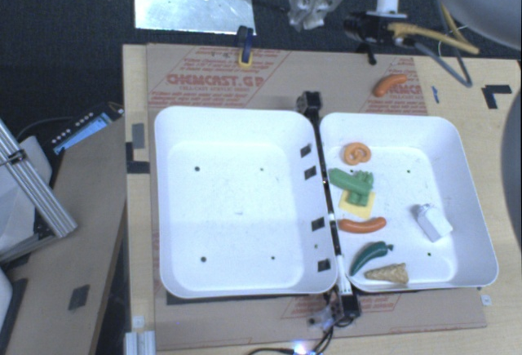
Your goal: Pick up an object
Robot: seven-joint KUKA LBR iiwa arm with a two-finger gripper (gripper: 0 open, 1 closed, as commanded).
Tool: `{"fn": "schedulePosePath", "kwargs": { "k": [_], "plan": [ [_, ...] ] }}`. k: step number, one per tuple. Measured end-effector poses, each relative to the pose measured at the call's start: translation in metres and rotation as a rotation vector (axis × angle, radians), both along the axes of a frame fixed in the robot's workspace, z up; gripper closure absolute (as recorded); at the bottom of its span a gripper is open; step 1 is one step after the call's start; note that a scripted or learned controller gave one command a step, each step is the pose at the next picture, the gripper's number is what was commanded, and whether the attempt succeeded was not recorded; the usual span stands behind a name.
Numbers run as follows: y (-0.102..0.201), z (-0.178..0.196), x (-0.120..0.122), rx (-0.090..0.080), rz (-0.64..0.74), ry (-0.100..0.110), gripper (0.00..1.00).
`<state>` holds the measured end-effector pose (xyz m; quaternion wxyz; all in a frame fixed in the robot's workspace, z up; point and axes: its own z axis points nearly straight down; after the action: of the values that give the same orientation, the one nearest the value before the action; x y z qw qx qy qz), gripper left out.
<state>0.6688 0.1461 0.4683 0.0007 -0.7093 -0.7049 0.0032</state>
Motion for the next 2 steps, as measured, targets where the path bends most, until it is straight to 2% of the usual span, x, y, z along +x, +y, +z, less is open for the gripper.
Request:
{"fn": "schedulePosePath", "kwargs": {
  "k": [1, 2],
  "plan": [
    [0.094, 0.029, -0.001, 0.008, 0.017, -0.011, 1.00],
    [0.088, 0.069, -0.001, 0.006, 0.011, -0.011, 1.00]
  ]
}}
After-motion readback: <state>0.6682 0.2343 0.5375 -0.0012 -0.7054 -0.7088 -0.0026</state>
